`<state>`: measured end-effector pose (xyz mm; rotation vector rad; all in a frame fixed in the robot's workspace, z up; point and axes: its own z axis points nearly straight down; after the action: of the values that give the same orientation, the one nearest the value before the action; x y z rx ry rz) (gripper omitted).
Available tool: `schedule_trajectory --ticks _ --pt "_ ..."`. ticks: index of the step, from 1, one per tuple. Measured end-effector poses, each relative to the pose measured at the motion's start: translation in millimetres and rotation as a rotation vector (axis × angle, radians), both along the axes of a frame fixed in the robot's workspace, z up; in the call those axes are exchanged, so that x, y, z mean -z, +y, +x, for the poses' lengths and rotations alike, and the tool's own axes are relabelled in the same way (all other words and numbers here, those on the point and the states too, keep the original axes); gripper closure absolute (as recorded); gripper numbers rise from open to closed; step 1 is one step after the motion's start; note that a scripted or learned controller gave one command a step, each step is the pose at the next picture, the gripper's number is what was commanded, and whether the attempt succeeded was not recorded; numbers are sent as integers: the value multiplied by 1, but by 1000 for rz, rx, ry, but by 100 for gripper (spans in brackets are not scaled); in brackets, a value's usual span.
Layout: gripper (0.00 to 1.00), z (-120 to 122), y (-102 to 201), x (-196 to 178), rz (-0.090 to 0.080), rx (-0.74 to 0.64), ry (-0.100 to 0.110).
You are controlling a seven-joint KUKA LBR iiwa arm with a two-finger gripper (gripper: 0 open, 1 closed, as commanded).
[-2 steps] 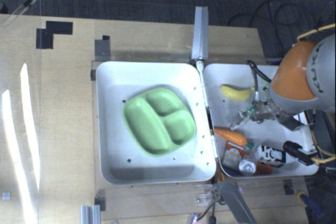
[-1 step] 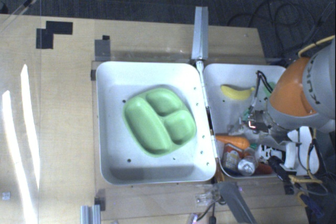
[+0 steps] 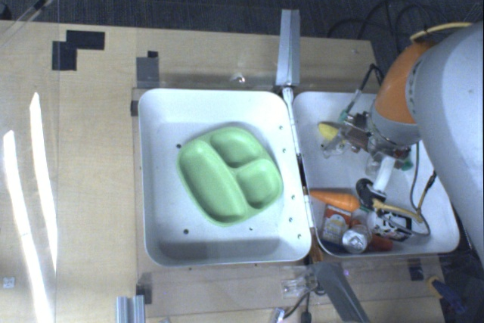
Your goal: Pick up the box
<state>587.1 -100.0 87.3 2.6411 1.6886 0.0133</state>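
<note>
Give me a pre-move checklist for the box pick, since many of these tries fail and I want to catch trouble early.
1. Claw over the right bin: ok, it hangs above that bin's upper part.
2. Box located: cannot tell; a small carton-like item sits in the clutter at the near edge.
3. Claw above that clutter: not ok, it is nearer the yellow item.
4. Target free of neighbours: not ok; carrot and can crowd it.
5. Left bin holds the green divided tray: ok.
</note>
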Motion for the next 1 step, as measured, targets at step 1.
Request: schedule_trajectory --ticks 1 --pt "0 -21 -77 0 -3 50 2"
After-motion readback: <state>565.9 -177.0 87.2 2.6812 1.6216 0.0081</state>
